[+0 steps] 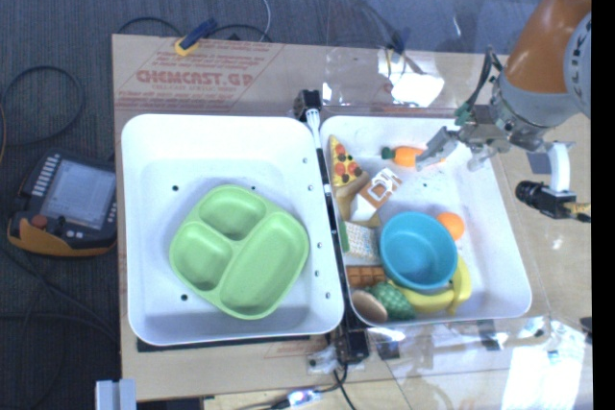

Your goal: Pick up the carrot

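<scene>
From where I stand, the arm (562, 43) runs off the right edge, so its upper links are cut away. The end effector (437, 147) is small and blurred against the white bin; I can't make out how its fingers stand. The banana (452, 295) lies half under the blue bowl (418, 250), and the orange ball (450, 225) peeks out behind that bowl's rim. The carrot (404, 155) is tiny, its green end barely readable. The worktop (192, 72) lettering is faint.
</scene>
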`<control>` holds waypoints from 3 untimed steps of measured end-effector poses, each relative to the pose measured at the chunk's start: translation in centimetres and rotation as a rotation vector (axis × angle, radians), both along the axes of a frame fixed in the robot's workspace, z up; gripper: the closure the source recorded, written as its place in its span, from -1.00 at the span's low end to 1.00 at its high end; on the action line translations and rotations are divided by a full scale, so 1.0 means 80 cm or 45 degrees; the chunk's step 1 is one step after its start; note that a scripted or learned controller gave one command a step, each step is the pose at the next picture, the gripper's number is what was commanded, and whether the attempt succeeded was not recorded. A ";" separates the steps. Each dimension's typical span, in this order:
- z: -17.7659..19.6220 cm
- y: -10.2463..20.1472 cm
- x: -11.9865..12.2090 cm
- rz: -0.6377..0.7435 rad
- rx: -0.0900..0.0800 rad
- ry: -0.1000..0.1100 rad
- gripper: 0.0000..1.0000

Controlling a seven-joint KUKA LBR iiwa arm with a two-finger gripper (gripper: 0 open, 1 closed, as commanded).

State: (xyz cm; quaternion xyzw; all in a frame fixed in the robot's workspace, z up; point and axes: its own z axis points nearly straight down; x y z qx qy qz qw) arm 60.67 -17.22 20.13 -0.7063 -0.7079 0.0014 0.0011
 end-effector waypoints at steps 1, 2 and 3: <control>-0.106 -0.059 0.018 0.204 0.010 0.003 -1.00; -0.133 -0.053 -0.042 0.265 0.016 -0.010 -1.00; -0.123 -0.058 -0.041 0.262 0.001 -0.015 1.00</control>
